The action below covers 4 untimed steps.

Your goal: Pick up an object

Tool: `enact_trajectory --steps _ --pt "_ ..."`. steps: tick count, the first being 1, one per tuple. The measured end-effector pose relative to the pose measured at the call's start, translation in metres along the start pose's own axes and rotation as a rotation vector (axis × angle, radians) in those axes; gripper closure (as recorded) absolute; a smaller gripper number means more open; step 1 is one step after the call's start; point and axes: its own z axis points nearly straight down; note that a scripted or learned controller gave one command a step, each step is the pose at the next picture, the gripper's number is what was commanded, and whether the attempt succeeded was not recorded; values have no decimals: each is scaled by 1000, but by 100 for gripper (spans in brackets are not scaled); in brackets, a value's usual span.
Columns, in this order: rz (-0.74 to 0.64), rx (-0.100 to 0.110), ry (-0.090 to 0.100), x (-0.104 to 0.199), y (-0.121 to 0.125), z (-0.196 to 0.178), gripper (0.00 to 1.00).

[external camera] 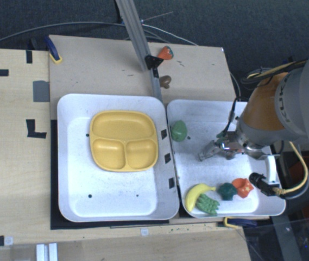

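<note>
camera view: fixed overhead, slanted, both bins in frame
table (13,162): light wood, black tape marks on the left part, brown board under the far edge of the bins
left bin (75,200): white, shallow, holds a yellow divided plate (124,140) in its far half; plate has one wide compartment on the far side and two smaller ones on the near side
right bin (197,124): white, touching the left bin along the shared wall
arm (276,107): enters from the right, orange band above the wrist, grey body, bent down over the right bin's right half
gripper (211,152): low over the middle of the right bin, pointing left toward the shared wall
fingers: cannot tell whether apart or together, metal tip too small and blurred; nothing visible between them
green round object (178,130): on the right bin floor near the shared wall, far-left of the gripper, apart from it
banana (195,193): yellow, near-left corner of the right bin
light green bumpy object (208,204): touching the banana on its near side
dark teal object (226,191): just right of the banana
orange-red object (243,187): just right of the dark teal one, touching or nearly touching it
near cluster vs gripper: all four lie nearer the camera than the gripper, none in contact with it
pole (134,29): grey, slants up from the far junction of the bins
clamp (165,52): orange, small, beside the pole on the brown board
</note>
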Motion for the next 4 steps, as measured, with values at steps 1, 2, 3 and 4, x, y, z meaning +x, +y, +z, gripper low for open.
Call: enact_trajectory --steps 1,2,3,4 --pt "-1 1 1 1 0 -10 100" --pt "1 -3 1 4 -9 -60 100" --pt "1 -4 1 -2 -12 -105 100" --pt "0 -4 1 -2 -11 -136 100"
